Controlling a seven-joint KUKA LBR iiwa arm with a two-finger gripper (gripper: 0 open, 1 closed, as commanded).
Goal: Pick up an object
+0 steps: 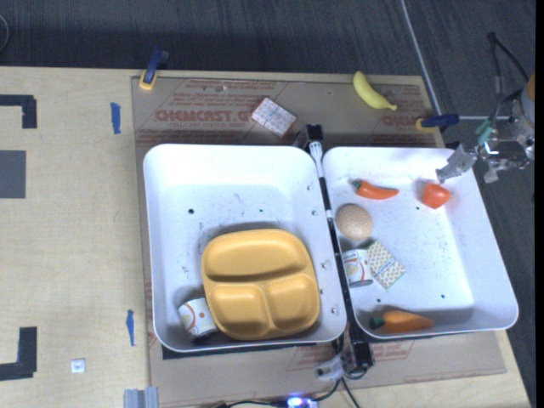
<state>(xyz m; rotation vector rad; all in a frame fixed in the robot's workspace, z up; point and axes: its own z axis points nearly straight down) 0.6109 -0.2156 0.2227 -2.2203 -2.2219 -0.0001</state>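
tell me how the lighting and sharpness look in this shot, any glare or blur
Camera view: even, soft overhead light; the white bins are bright with mild washout along their walls but no hard glare; the yellow tray casts only a faint shadow; the dark floor at the top is dim; the gripper at the right edge looks slightly soft.

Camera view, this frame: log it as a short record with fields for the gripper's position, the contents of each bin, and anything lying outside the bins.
gripper position: gripper at the right bin's far right edge, beside the red piece
left bin contents: yellow divided tray, small white cup at its near left
right bin contents: orange pepper, red piece, tan ball, two small packets, carrot
outside bins: banana and patterned packet on the cardboard behind
held object: none seen between the fingers
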